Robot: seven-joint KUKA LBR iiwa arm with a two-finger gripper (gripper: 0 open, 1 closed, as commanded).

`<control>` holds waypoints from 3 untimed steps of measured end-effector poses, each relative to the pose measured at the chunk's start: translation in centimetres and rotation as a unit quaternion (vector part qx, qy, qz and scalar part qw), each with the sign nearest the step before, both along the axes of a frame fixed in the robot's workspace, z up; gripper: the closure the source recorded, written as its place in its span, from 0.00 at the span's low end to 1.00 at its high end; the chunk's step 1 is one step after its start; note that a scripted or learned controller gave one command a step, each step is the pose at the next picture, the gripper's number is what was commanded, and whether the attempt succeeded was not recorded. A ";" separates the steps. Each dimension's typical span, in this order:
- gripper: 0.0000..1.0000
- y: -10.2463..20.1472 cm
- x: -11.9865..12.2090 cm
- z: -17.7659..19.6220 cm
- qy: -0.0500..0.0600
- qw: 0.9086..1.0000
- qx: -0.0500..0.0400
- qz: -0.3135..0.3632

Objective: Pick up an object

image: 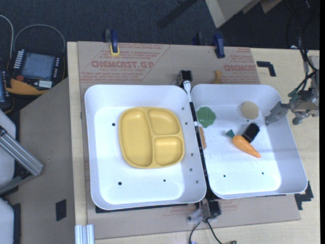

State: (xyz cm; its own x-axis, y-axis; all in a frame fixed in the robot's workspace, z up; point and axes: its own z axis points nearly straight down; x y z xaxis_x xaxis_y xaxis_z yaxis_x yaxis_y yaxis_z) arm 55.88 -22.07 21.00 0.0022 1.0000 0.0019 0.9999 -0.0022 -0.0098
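Note:
The right bin (269, 179) holds an orange carrot (247, 146) with a green tip, a small black block (251, 132) touching its upper end, a beige round disc (249, 110) and a green leafy piece (206, 116). My gripper (287, 115) hangs over the bin's right rim, to the right of the disc and black block. It is open, its two grey fingers (276, 114) spread apart with nothing between them.
The left bin (101, 182) holds a yellow divided plate (151, 136). A thin orange piece (202, 137) lies along the ridge between the bins. Clamps (115, 42) hold the cardboard sheet at the back. A pendant (36, 67) sits off the bench at left.

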 end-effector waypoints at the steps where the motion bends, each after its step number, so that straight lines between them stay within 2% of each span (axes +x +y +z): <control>1: 0.00 0.0 0.3 0.5 -0.005 1.000 -0.001 0.001; 2: 0.00 0.6 -0.5 -4.3 -0.002 1.000 0.000 0.001; 3: 0.00 1.2 0.0 -10.1 -0.005 1.000 0.000 0.001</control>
